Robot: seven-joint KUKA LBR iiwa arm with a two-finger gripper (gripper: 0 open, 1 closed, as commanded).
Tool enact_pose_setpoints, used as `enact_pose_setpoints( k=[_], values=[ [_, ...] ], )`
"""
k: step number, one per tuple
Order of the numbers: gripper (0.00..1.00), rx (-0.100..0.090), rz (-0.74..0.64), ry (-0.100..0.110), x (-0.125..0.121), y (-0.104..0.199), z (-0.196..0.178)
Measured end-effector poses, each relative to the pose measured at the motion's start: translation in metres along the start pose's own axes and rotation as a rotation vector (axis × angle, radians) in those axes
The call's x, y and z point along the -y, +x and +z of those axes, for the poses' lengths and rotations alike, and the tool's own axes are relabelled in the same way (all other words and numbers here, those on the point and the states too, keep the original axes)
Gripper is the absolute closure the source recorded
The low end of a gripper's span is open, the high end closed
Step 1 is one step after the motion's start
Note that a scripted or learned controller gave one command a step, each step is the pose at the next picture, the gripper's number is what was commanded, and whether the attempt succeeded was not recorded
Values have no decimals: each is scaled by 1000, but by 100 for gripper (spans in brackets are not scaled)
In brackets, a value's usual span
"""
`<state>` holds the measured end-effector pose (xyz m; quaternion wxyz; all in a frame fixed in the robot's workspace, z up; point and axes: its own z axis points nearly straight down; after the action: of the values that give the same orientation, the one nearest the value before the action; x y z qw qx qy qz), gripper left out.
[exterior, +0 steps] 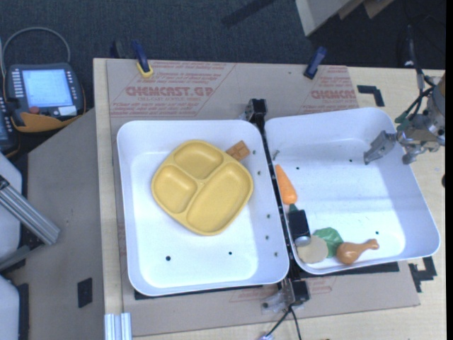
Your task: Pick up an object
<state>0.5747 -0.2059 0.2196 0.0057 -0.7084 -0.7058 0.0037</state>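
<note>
A tan sheet of board printed with red "CHEMCAST GP" lettering (212, 83) covers the bench. Two blue clamps pin its far edge, one with a yellow tip at the far left (144, 59) and one further right (315, 62). On the board sit two shallow white plastic bins side by side, the left bin (127, 190) touching the right bin (417, 211). A black clip (256, 109) joins them at the far end and another black clip (296, 289) at the near end. Black tape corner marks (368, 94) lie on the board by the right bin. At the far left, off the board, rests a grey handheld control pendant with a lit screen (46, 91). A silver aluminium rail (28, 211) slants nearer on the left. Dark carpet (212, 13) lies beyond.
</note>
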Motion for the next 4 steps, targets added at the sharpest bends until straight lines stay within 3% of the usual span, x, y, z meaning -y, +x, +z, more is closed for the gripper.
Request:
enact_pose_setpoints(
  k=[1, 4],
  values=[
    [0, 3, -4, -13, -3, 1, -8],
    [0, -5, -7, -15, -10, -3, 124]
  ],
)
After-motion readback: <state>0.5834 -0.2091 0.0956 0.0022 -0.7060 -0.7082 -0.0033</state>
